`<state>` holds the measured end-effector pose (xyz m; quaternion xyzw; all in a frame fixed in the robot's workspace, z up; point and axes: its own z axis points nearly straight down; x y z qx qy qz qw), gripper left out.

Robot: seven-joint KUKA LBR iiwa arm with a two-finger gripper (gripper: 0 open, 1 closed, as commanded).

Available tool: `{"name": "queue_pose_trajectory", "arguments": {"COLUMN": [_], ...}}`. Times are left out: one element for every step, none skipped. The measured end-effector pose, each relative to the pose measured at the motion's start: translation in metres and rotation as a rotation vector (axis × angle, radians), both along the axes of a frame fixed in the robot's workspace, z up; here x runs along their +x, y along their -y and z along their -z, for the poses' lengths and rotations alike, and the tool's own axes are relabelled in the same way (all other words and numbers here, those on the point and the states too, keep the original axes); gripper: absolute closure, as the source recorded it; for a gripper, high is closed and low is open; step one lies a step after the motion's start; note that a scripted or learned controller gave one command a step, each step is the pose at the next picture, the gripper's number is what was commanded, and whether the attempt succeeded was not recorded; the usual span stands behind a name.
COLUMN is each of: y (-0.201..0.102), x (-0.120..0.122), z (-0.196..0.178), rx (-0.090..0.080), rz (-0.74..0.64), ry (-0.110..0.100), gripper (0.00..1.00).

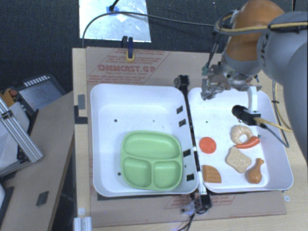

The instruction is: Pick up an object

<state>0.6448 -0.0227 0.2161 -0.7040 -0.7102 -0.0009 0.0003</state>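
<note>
Toy foods, a red tomato slice [208, 145] among them, lie low in the right bin [276, 124], well below the gripper [208, 94] at that bin's upper left corner. Finger state: cannot tell. Nothing sits between them.

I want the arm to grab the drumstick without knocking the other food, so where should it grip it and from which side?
Grip the drumstick across its narrow bone end, which points up and right, coming straight down. That end lies clear of the bread slice at its left, while the fat end sits close to the right bin's front wall, probably leaving less finger room.
</note>
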Motion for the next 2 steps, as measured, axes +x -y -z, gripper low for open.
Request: {"name": "queue_pose_trajectory", "arguments": {"y": [-0.060, -0.116], "x": [0.001, -0.014], "z": [-0.002, -0.016], "rx": [0.000, 0.001], "rz": [-0.001, -0.002], "ry": [0.001, 0.001], "gripper": [1.00, 1.00]}}
